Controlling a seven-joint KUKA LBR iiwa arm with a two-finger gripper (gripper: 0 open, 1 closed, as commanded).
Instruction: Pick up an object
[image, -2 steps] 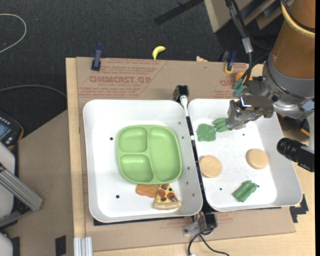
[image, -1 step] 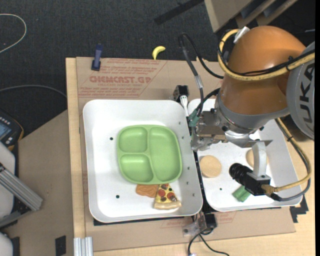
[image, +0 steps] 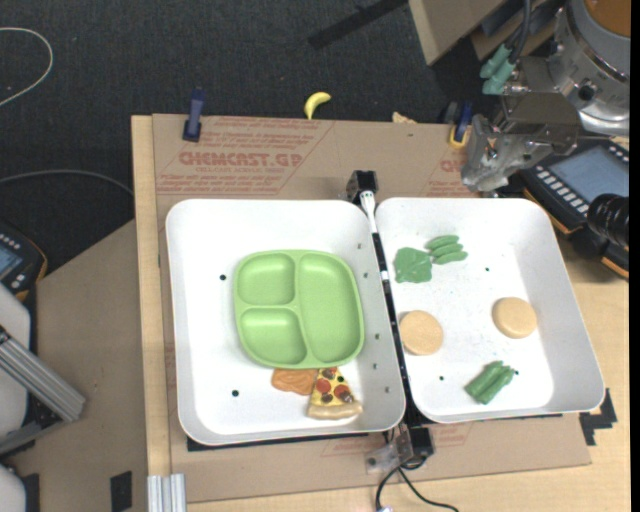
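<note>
The right bin (image: 560, 395) holds a green leafy piece (image: 410, 266), a green pod piece (image: 446, 248), two tan round biscuits (image: 420, 332) (image: 515, 317) and a green bean bundle (image: 489, 382). In the left bin (image: 195, 300) lie a green divided plate (image: 298, 307), a pizza slice (image: 331, 395) and an orange flat piece (image: 292, 380). My gripper (image: 483, 165) hangs at the upper right, just beyond the right bin's far edge and apart from every object. Nothing is seen in it.
Both bins rest on a cardboard sheet (image: 250, 155) held by blue clamps (image: 193, 115). A yellow banana toy (image: 316, 102) lies behind the sheet. Black clips (image: 362, 187) join the bins at their shared rim. Devices and cables sit at the right edge.
</note>
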